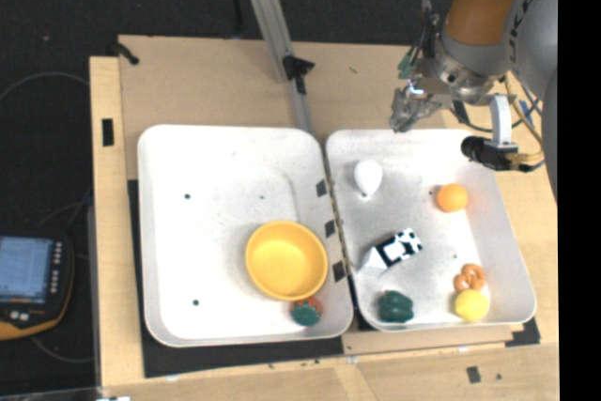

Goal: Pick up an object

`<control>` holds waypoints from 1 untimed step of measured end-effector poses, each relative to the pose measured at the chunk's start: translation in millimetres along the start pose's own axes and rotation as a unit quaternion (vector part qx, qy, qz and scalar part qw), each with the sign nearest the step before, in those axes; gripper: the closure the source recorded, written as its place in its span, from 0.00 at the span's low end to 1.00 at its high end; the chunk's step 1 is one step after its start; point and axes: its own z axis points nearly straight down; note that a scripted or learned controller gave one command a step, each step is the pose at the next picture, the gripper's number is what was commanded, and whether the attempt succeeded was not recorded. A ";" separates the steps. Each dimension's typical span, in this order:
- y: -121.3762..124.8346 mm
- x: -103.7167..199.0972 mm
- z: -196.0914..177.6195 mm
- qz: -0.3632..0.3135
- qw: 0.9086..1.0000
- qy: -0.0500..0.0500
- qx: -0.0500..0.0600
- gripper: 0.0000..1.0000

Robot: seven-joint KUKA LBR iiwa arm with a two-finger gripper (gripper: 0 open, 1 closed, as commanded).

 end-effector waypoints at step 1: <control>0.7 53.1 -10.3 -0.001 1.000 0.000 -0.001 1.00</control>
